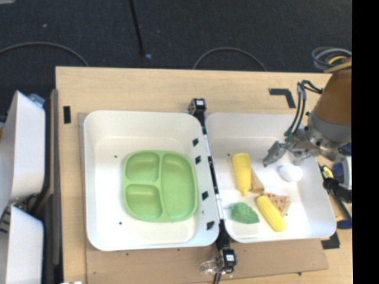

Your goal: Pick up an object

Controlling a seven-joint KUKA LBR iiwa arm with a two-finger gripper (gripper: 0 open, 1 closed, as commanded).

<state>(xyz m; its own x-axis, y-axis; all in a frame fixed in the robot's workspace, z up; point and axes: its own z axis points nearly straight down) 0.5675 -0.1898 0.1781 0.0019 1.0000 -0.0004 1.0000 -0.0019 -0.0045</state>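
The right bin [308,226] holds several toy foods. A yellow corn cob [241,171] lies near its middle, and a second yellow cob [270,212] lies toward the front. A green leafy piece [244,213] sits by the divider, with a pizza slice [279,201] beside the front cob. A small white egg-like ball [290,172] rests at the right. My gripper [288,158] hovers right above the white ball, open, with nothing between its fingers. The arm's orange band [334,99] rises behind it.
The left bin [100,129] carries a green divided plate [160,185]. Black clips [197,106] run along the seam between the bins. Cables [305,99] hang at the arm's wrist. White boxes [26,141] stand off the bench's left edge.
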